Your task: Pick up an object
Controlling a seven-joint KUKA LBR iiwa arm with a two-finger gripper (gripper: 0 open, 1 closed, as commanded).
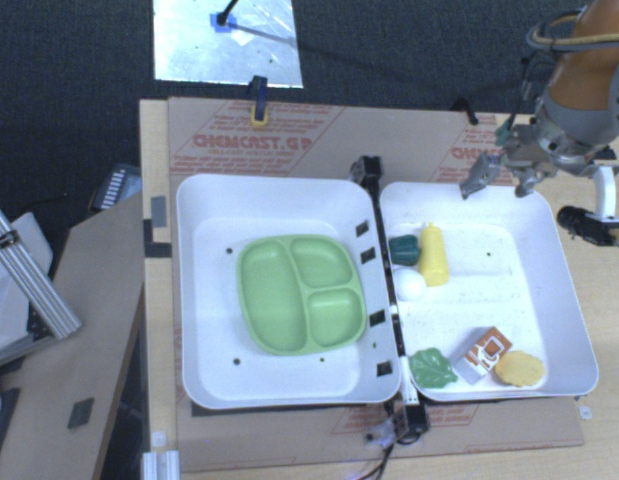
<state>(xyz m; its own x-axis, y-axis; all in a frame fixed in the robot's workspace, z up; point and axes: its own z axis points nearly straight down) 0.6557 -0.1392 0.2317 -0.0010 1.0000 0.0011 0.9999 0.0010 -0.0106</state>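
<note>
Right bin [549, 268] holds six objects: one yellow bottle [433, 254], one dark green piece [404, 250], one white egg [409, 285], one green leafy toy [431, 368], one orange-white carton [484, 353], one yellow round piece [519, 369]. Left bin [204, 268]: one green divided plate [297, 293]. Gripper [501, 175] above right bin's far rim, fingers spread, grasping nothing.

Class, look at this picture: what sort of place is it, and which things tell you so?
Probably a robotics lab test bench: a robot arm's gripper hangs over two white bins, one holding a green divided plate, the other toy food such as a yellow bottle.
</note>
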